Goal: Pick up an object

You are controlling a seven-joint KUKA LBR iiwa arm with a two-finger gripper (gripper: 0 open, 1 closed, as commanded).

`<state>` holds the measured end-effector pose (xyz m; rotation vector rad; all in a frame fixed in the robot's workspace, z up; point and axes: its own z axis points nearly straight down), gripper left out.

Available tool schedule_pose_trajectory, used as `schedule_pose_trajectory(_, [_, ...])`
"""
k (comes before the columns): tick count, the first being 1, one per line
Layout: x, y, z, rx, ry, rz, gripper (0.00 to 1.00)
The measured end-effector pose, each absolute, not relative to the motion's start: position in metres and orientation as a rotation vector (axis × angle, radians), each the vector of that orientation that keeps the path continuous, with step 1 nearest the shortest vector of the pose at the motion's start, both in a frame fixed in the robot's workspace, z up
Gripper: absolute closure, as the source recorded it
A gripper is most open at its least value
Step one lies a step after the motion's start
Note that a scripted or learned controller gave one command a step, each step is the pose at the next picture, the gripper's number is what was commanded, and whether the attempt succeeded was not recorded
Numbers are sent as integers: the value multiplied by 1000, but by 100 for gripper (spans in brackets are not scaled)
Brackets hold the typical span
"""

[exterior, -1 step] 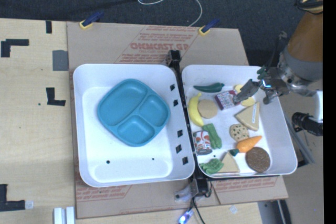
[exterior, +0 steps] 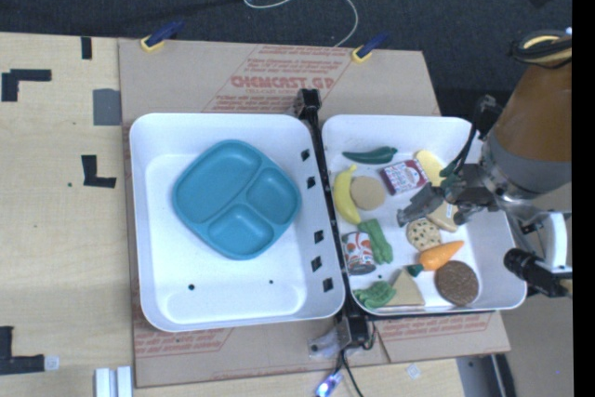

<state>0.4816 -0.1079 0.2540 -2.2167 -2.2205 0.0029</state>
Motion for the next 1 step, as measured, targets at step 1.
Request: schedule_pose_trajectory(1, [483, -109, 264, -2217, -2222, 3, 100])
